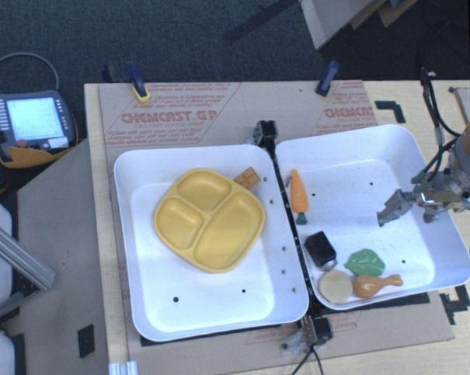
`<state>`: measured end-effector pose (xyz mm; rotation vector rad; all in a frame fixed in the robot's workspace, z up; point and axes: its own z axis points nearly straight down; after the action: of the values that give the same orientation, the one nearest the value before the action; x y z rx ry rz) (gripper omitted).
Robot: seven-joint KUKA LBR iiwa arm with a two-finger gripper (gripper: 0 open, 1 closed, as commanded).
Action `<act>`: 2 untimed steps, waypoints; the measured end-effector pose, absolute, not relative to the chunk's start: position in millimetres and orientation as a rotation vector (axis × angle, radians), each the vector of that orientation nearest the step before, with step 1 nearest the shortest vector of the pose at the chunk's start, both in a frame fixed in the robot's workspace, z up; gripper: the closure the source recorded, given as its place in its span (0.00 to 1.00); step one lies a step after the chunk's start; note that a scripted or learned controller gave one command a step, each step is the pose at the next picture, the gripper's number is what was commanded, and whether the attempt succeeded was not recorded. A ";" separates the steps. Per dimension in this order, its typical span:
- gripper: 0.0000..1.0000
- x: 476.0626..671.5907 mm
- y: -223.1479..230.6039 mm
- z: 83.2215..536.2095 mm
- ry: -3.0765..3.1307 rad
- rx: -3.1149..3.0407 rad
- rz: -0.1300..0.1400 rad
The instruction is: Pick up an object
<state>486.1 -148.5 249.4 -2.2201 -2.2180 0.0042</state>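
My gripper [411, 212] hangs over the right side of the right bin [350, 150], coming in from the right edge. Its fingers stand open, one grey finger [392, 208] pointing left, with just white bin floor between them. It holds nothing. Along the bin's left wall lies an orange carrot [297, 191], and below it a black block [320, 248]. Near the front wall sit a green leaf piece [365, 261], a cream round piece [336, 286] and a brown drumstick [374, 284]. All of these lie to the left of and below the gripper, apart from it.
The left bin [146, 288] holds a yellow divided plate [210, 220] with a small brown block [247, 178] at its far right rim. A black divider [286, 219] runs between the bins. A teach pendant [33, 122] lies off the bench at far left.
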 end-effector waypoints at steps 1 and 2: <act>0.00 487.3 -148.6 251.3 -2.222 -2.222 0.000; 0.00 495.6 -148.1 195.4 -2.220 -2.221 0.001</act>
<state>495.6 -148.1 195.4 -2.2213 -2.2199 0.0007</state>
